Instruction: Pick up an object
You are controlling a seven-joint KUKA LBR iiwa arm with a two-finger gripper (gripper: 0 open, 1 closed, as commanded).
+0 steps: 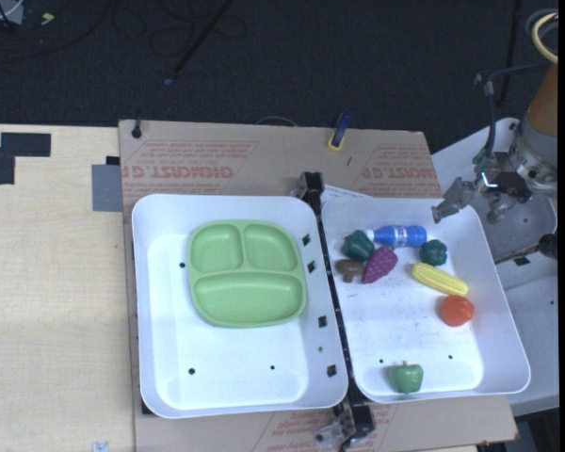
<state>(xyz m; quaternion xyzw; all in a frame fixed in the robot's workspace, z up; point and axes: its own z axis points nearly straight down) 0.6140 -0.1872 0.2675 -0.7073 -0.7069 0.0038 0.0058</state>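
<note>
1. Nearest the camera, a green apple sat by the front rim of the right bin, apart from the other toys.
2. It looked like light, hard, slick plastic; a pinch across its round middle seemed best.
3. Farther back lay an orange ball, a yellow corn cob, purple grapes and a blue bottle.
4. At the right bin's far corner, the gripper hung with nothing in it; whether its jaws were spread, I cannot tell.
5. The left bin held a green divided plate.
6. Red lettering on the cardboard was upside down and unreadable.

Plate in left bin
</note>
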